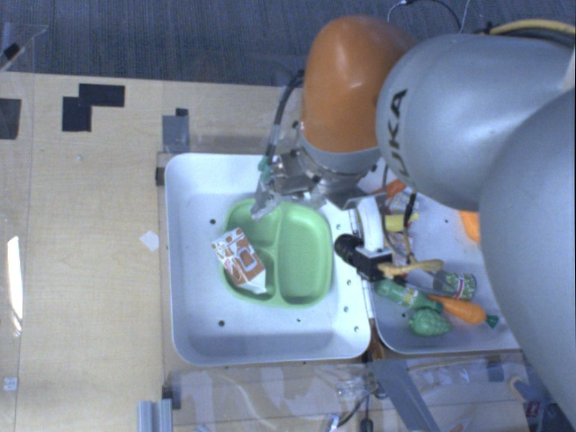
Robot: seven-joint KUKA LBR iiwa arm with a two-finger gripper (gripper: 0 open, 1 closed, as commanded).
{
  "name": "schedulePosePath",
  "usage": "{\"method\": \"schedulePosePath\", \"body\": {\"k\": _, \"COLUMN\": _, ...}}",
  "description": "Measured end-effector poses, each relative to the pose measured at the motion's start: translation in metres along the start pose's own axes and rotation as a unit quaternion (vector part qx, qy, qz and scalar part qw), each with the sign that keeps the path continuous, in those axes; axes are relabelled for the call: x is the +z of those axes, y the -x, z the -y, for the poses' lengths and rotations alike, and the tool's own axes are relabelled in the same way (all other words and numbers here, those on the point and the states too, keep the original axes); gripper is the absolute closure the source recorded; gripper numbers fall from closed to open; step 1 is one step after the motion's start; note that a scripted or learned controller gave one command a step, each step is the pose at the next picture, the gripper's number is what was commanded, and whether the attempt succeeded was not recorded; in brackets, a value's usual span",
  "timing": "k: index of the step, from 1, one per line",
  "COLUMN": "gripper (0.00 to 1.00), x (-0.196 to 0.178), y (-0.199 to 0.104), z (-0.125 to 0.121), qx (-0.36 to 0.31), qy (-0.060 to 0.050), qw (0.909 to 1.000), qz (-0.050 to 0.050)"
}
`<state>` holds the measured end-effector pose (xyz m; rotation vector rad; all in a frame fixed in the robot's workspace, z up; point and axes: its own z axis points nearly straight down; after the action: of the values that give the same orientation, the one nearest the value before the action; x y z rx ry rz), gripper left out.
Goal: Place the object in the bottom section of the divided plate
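the pincer point(270, 187) hangs over the upper left rim of the green plate point(301, 241) in the left bin point(193, 331); whether it is spread or pressed together i cannot tell. the packet point(239, 259) lies tilted on the plate's left section, part over the rim, apart from the pincer. judged, a sound finish needs the packet seated flat inside the bottom section, so a centred regrasp is advised.
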<state>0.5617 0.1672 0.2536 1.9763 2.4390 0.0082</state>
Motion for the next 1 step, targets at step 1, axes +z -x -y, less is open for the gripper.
{"method": "schedulePosePath", "body": {"k": 1, "gripper": 1.00, "x": -0.0113, "y": -0.0004, "z": -0.0015, "qx": -0.001, "qy": 0.002, "qw": 1.0000, "qz": -0.001}}
